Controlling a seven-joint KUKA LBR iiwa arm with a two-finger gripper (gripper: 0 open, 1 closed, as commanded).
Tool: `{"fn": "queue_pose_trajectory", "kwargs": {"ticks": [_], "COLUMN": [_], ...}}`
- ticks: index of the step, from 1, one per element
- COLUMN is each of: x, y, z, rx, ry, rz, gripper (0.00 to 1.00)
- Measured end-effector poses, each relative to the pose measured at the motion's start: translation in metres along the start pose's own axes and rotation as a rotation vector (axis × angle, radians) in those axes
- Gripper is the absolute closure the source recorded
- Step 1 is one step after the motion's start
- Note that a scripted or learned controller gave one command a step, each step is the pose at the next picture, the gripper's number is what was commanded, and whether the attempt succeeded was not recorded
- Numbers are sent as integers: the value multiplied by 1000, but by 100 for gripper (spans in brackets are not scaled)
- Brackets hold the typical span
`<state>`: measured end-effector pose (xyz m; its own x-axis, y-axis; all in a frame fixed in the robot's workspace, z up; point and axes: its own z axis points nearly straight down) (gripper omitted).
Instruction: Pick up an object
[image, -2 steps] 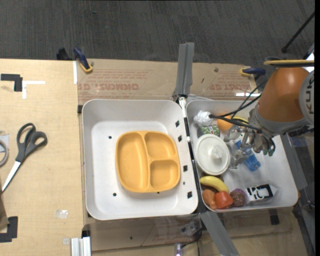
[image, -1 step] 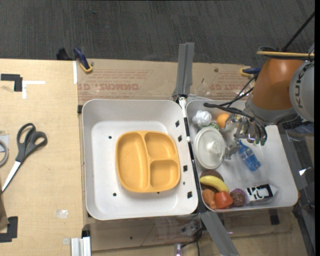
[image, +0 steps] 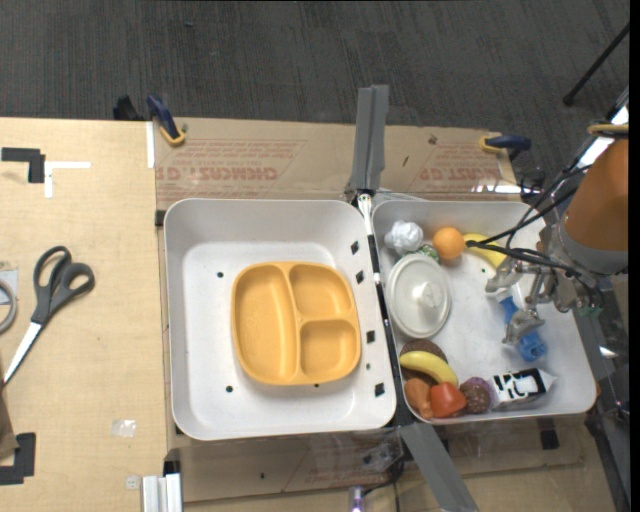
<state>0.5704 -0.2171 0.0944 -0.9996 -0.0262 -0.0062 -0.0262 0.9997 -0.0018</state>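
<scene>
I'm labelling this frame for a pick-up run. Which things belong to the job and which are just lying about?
Job: gripper; right bin pickables: orange, bananas, white lid, blue object, tomato.

Lying about: yellow divided plate, scissors, blue clamps.

You'll find red print on the cardboard (image: 262, 160) behind the bins, upside down from here; it cannot be read with certainty. The black-and-white packet (image: 522, 384) in the right bin carries marks too small to read.
</scene>
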Motion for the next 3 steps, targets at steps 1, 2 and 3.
{"fn": "queue_pose_trajectory", "kwargs": {"ticks": [1, 2, 3], "x": [44, 42, 88], "y": [-3, -2, -2], "z": [1, -10, 0], "rx": [-1, 1, 0], "ry": [2, -5, -2], "rz": [148, 144, -140], "gripper": [0, 100, 100]}}
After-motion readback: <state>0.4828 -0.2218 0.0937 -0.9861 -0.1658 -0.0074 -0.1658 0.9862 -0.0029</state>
